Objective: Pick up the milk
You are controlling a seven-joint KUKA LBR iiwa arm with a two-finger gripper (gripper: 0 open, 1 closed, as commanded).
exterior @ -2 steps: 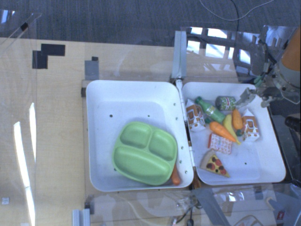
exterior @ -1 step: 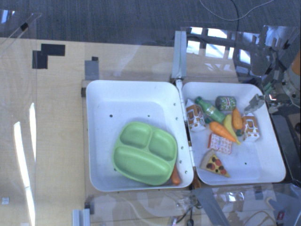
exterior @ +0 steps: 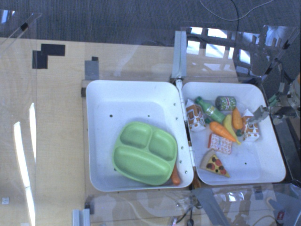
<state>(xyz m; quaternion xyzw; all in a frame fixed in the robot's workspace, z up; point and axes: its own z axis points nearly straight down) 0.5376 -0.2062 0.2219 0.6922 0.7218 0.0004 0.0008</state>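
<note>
The milk first, and it's a tricky call: the right bin [exterior: 277,166] holds two small white-and-orange cartons, and their print is too small to read, so I can't tell which is the milk. The first carton [exterior: 195,117] stands against the bin's left wall, next to the divider. The second carton [exterior: 251,131] sits towards the right wall. The gripper [exterior: 259,113] hangs just above and beside this second one, reaching in from the right. Whether it is wide or closed I cannot tell, and nothing shows as gripped.

Between the cartons it's crowded. There's one green bottle [exterior: 209,109] lying on a slant and one green can [exterior: 225,102] on its side with an unreadable label. There's also one carrot [exterior: 222,130], one yellow piece [exterior: 229,123] and one small orange piece [exterior: 237,119], all bunched together. Nearer the front lie one red-and-white checked packet [exterior: 220,144] and one pizza slice [exterior: 215,164].

Over in the left bin [exterior: 101,102] there's one green divided plate [exterior: 146,153], with one orange item [exterior: 175,177] poking out at its right edge.

Both bins sit side by side on a pale wooden desk [exterior: 47,126] with black tape marks [exterior: 47,54]. Dark carpet [exterior: 117,8] lies beyond, with one thin cable [exterior: 225,6] looping across it.
</note>
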